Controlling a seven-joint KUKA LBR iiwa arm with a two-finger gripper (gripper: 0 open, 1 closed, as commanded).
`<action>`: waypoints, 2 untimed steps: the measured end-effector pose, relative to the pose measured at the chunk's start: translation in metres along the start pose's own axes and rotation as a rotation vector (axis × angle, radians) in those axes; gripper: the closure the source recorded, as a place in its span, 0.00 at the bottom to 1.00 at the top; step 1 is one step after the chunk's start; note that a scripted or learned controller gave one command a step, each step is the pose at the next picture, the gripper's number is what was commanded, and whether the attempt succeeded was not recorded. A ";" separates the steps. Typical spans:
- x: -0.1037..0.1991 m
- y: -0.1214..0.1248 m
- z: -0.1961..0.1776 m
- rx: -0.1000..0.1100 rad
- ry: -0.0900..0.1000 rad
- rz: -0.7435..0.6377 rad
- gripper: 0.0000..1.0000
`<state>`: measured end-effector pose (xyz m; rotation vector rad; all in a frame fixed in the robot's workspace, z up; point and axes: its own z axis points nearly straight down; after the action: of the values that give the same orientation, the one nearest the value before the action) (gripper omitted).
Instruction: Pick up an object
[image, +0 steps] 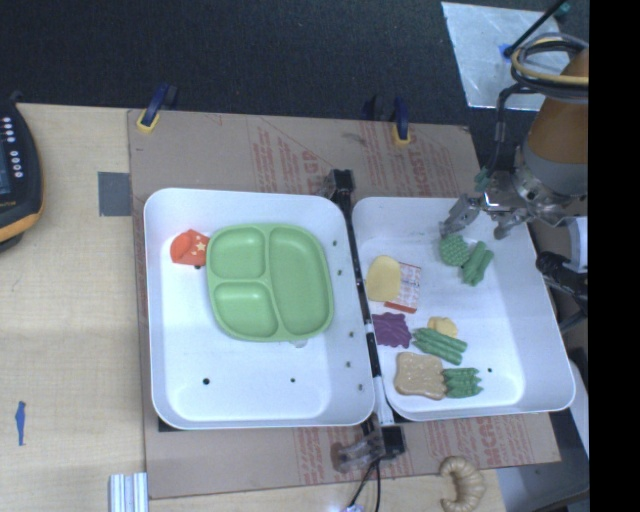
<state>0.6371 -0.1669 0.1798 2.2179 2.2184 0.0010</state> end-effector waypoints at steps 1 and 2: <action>-0.006 0.018 0.093 0.013 0.003 -0.007 0.00; -0.007 0.019 0.077 0.009 0.001 -0.009 1.00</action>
<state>0.6566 -0.1743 0.1031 2.2127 2.2335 -0.0071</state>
